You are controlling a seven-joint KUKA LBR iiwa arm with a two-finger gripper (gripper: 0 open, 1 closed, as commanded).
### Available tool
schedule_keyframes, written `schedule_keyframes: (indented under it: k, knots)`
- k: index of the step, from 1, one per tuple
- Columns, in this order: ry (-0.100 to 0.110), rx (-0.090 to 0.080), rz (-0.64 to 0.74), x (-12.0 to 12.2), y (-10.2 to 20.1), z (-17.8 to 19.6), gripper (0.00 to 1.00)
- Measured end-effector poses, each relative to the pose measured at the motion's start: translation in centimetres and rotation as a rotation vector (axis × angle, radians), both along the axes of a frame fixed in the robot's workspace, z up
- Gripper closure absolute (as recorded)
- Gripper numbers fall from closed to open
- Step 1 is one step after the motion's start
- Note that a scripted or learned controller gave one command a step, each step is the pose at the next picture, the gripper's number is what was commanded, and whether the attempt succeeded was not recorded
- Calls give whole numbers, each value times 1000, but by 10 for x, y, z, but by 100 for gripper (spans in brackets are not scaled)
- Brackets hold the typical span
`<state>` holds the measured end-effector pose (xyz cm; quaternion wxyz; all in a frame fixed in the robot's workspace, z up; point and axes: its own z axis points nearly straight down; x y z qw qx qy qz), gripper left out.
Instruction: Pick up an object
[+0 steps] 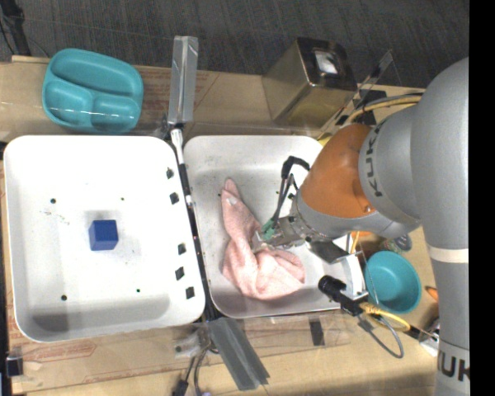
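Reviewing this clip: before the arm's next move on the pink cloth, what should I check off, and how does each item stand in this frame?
1. Gripper over a target: ok, it sits at the pink cloth in the right bin.
2. Cloth between the fingers: cannot tell, the wrist hides the contact.
3. Cloth inside the bin: ok, it lies bunched on the floor, clear of the rim.
4. Other candidate: ok, a blue cube sits alone in the left bin.
5. Cable near the wrist: cannot tell, a black loop arcs close beside the arm.
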<state>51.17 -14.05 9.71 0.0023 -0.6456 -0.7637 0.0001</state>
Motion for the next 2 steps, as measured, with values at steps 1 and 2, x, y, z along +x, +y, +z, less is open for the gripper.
schedule_keyframes:
  k: [1,2]
  knots:
    - [-5,-4,57,20,18,203,100]
    - [2,-2,31,53,-25,129,100]
